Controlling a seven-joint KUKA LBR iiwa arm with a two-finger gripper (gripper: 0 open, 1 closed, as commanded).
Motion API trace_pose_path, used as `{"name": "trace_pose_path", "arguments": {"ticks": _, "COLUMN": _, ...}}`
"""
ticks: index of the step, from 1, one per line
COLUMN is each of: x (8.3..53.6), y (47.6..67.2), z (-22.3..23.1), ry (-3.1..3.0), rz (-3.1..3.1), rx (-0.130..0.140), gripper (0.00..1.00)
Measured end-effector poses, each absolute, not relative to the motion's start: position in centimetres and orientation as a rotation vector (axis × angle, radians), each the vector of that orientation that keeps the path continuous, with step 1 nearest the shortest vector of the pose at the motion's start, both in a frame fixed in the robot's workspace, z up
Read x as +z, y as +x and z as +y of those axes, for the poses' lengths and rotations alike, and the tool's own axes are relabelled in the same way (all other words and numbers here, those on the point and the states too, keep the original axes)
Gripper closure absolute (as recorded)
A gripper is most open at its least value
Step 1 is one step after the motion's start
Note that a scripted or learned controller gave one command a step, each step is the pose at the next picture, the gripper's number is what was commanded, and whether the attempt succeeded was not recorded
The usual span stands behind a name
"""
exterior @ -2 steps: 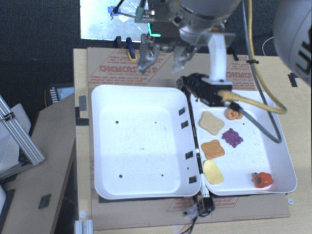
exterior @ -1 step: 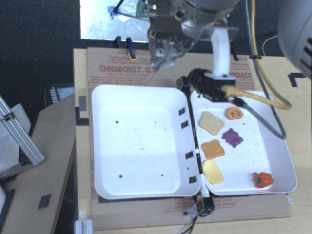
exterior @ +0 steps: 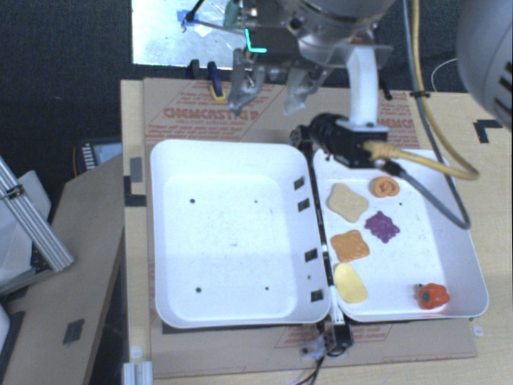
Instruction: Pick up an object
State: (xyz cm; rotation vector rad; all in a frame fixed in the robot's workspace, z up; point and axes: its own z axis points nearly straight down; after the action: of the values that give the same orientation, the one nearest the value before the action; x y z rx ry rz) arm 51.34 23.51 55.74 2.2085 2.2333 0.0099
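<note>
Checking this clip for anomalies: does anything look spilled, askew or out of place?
Nothing stands out. The small pieces lie apart inside the right bin, none over its rim; the gripper hangs open higher up, holding nothing.

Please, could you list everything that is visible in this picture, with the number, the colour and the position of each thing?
left bin: 1, white, left half of the board
right bin: 1, white, right beside the left bin
pale flat piece: 1, beige, right bin, far left part
curled piece: 1, orange, right bin, far end
bumpy piece: 1, purple, right bin, middle
brown flat piece: 1, orange-brown, right bin, by its left wall
yellow piece: 1, pale yellow, right bin, near left corner
round item: 1, red-orange, right bin, near right corner
board: 1, tan, red lettering, under both bins
arm: 1, grey, top of view
gripper: 1, metal, open, holding nothing, over the board beyond the left bin
</note>
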Motion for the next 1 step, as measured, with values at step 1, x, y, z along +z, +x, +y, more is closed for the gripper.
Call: {"name": "trace_pose_path", "arguments": {"ticks": 1, "x": 55.74, "y": 51.34, "z": 23.51, "ry": 2.208, "rz": 2.233, "rx": 0.010, "gripper": 0.00}}
